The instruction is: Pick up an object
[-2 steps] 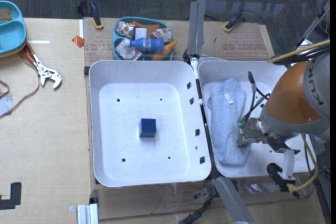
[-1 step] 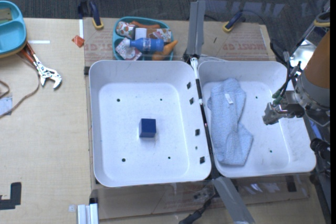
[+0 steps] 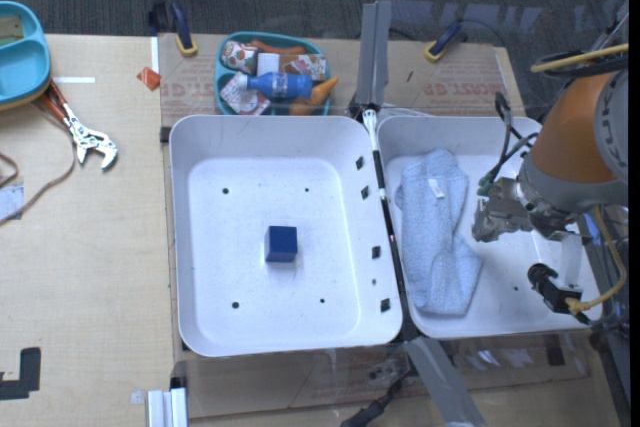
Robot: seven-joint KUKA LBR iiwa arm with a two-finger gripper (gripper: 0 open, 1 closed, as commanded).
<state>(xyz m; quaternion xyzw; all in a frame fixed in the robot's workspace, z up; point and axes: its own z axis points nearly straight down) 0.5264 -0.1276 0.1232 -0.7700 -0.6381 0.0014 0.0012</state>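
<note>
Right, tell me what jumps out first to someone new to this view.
A small blue cube sits alone near the middle of the left bin. In the right bin lies a crumpled pale blue cloth, with the arm's hand at the cloth's right edge.

A teal tray (image 3: 272, 75) of small items, a wrench (image 3: 88, 141) and a blue dish (image 3: 20, 55) lie on the bench (image 3: 80, 275).

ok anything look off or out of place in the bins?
Nothing damaged or spilled. The blue cube sits squarely in the left bin. The pale blue cloth in the right bin lies rumpled along its left side, with the end effector at its right edge.
</note>
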